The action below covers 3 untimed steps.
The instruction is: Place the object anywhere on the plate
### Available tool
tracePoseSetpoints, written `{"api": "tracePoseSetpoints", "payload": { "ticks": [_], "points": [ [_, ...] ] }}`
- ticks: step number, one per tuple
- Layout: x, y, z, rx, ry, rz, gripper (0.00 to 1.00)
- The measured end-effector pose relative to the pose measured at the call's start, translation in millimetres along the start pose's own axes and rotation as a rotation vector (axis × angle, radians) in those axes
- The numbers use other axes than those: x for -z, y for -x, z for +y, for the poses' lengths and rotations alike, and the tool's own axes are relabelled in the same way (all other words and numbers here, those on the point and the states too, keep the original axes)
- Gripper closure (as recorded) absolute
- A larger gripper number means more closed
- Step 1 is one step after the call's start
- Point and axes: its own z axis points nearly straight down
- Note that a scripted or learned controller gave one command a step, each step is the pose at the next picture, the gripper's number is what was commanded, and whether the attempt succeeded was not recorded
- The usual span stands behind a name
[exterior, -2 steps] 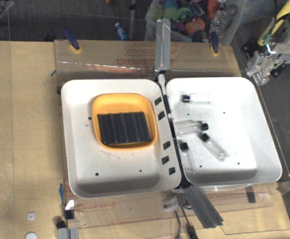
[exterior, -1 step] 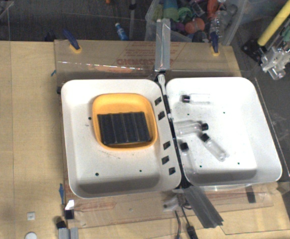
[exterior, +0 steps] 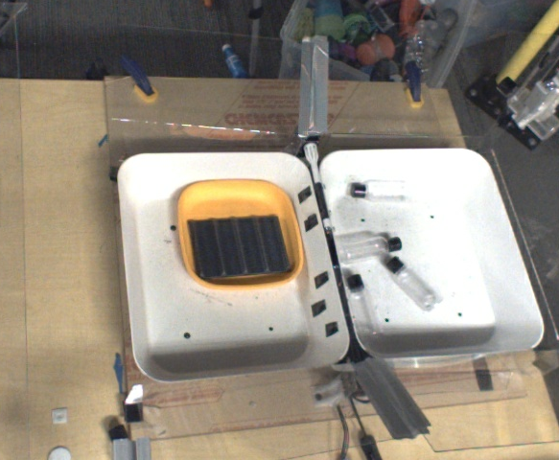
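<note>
Clear vials lie in the right bin, none on the yellow plate in the left bin.

Three clear plastic vials with black caps rest on the floor of the right bin [exterior: 471, 257]: one vial [exterior: 375, 191] at the far side lying crosswise, a second vial [exterior: 367, 246] near the middle by the divider, and a third vial [exterior: 410, 282] lying at a slant just near of it, the two almost touching at their caps. The yellow plate [exterior: 238, 197] sits in the left bin [exterior: 150, 286], well apart from them, and bears a dark ribbed insert [exterior: 238, 246]. At the far right edge part of the arm [exterior: 547, 84] stands off the bench; whether its hand is open or closed cannot be told.
</note>
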Motion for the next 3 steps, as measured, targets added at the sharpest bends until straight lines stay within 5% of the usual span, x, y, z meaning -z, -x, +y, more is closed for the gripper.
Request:
{"api": "tracePoseSetpoints", "payload": {
  "ticks": [1, 2, 3],
  "points": [
    [-6, 0, 0, 0.241, -0.002, 0.004, 1.00],
    [60, 0, 1, 0.509, 0.003, -0.001, 1.00],
    [77, -3, -6, 0.630, 0.003, -0.002, 1.00]
  ]
}}
